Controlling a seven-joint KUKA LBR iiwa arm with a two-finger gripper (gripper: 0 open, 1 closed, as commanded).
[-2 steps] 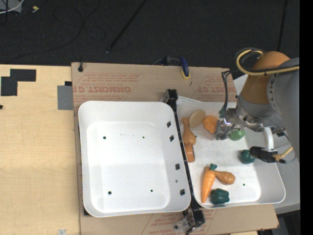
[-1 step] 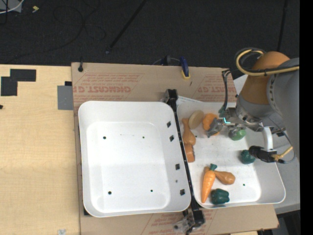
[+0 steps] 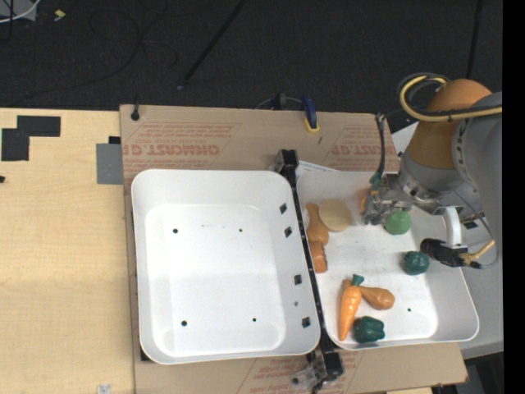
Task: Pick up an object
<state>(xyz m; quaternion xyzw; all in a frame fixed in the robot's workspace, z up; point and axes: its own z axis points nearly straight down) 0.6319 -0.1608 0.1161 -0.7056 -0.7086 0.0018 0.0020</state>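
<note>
The right bin (image 3: 456,328) holds several toy foods. My gripper (image 3: 377,209) is low at the bin's far side, right beside a light green ball (image 3: 398,222) that touches or nearly touches its right side. A pale round piece (image 3: 334,216) lies just left of the gripper. An orange-brown long piece (image 3: 317,236) lies along the bin's left wall. Nearer the front are a carrot (image 3: 350,306), an orange lump (image 3: 378,297) and a dark green pepper (image 3: 368,329). A small dark green item (image 3: 415,262) sits toward the right.
The left bin (image 3: 156,220) stands beside the right one, with black clips (image 3: 289,164) along the shared wall. Both rest on a cardboard sheet (image 3: 213,142). The grey arm (image 3: 447,150) hangs over the right bin's far right corner.
</note>
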